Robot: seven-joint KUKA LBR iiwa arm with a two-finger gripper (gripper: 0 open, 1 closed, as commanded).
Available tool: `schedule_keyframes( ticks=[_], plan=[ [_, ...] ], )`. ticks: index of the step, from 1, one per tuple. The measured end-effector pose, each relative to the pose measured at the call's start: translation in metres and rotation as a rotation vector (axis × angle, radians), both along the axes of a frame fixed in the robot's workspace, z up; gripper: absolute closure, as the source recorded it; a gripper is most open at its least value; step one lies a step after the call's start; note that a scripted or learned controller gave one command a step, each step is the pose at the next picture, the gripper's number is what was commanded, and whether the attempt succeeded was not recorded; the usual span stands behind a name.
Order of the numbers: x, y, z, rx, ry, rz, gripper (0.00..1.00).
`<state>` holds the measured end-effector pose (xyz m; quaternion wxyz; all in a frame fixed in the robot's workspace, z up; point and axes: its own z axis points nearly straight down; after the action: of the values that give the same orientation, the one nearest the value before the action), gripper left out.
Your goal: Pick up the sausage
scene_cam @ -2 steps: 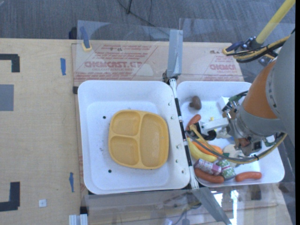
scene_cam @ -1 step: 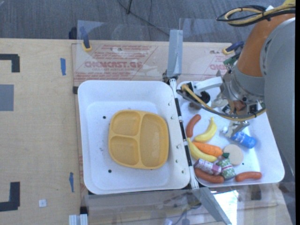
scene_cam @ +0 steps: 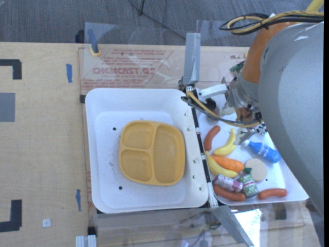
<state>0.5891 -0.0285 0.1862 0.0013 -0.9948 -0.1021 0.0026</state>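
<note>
The sausage [scene_cam: 212, 137] lies loose among toy food in the right bin [scene_cam: 295, 189] — unheld — while the arm [scene_cam: 288, 81] crowds above, hiding its jaws, so I cannot tell their state.

Arm [scene_cam: 293, 81] cut off at right edge, covering right bin's [scene_cam: 288, 181] upper corner

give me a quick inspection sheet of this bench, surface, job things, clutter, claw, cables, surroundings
surface: two white bins side by side, left bin and right bin, on a wooden bench
job's things: three sausage-like pieces in the right bin, at its left edge, bottom and bottom right
clutter: banana, carrot, blue bottle, round tan piece in the right bin; yellow divided plate in the left bin
claw: above the right bin's upper part, finger state unclear
cables: yellow and black cables over the arm
surroundings: grey carpet, blue tape
</note>
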Motion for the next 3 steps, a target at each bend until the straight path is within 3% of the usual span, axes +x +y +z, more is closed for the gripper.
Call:
schedule_keyframes(
  ticks=[1, 2, 3],
  plan=[
    [-0.03, -0.017, -0.002, 0.0, 0.0, 0.0, 0.0],
    [0.041, -0.002, -0.002, -0.001, -0.006, 0.001, 0.0],
    [0.02, -0.078, -0.096, 0.0, -0.002, 0.012, 0.0]
  ],
)
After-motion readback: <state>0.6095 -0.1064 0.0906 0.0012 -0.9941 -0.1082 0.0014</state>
